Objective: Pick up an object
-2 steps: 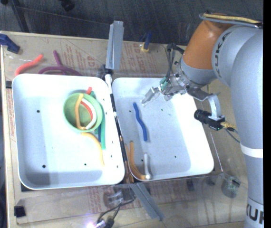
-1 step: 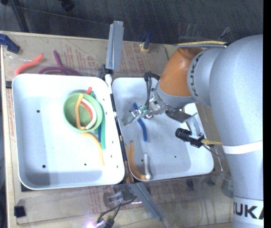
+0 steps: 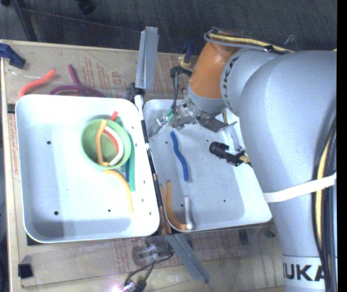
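Arm over the right bin [image 3: 255, 205], end effector [image 3: 168, 120] at its far-left corner; grip state cannot be told.
A bent blue strip [image 3: 180, 157] lies just beside it; left bin [image 3: 45, 181] holds a round green bowl [image 3: 105, 142].

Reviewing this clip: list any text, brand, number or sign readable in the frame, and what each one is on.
"UKA", the visible part of the brand name, cut off at the left: on the arm base, bottom right.
Red printed lettering on the bench board, above and below the bins: too blurred to read.
Nothing else is legible.
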You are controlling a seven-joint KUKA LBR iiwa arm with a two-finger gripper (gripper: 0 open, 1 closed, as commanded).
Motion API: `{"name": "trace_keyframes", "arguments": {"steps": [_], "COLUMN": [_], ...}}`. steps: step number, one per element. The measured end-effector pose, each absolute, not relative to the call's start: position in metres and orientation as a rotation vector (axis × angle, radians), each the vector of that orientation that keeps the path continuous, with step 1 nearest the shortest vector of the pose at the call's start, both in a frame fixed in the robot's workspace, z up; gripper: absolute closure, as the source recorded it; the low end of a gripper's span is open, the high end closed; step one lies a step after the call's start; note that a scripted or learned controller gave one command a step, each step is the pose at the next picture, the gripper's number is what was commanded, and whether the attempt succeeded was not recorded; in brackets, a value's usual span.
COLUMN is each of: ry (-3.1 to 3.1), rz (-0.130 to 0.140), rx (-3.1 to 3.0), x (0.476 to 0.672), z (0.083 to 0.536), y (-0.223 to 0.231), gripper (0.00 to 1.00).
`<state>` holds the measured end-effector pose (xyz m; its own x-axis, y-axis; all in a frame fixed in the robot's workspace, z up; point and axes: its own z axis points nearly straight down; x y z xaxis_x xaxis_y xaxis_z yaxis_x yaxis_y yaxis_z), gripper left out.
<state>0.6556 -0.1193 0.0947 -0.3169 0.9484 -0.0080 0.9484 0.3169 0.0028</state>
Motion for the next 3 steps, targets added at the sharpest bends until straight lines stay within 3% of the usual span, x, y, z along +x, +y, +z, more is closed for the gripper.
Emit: {"name": "trace_keyframes", "arguments": {"steps": [1,2,3], "ry": [2.551,2.342,1.634], "rz": [-0.001,0.000,-0.004], "rx": [1.823,2.094,2.687], "x": [0.656,0.657,0.652], "z": [0.105,0.193,0.216], "y": [-0.116,-0.074,-0.121], "gripper": [1.00,1.00,1.00]}}
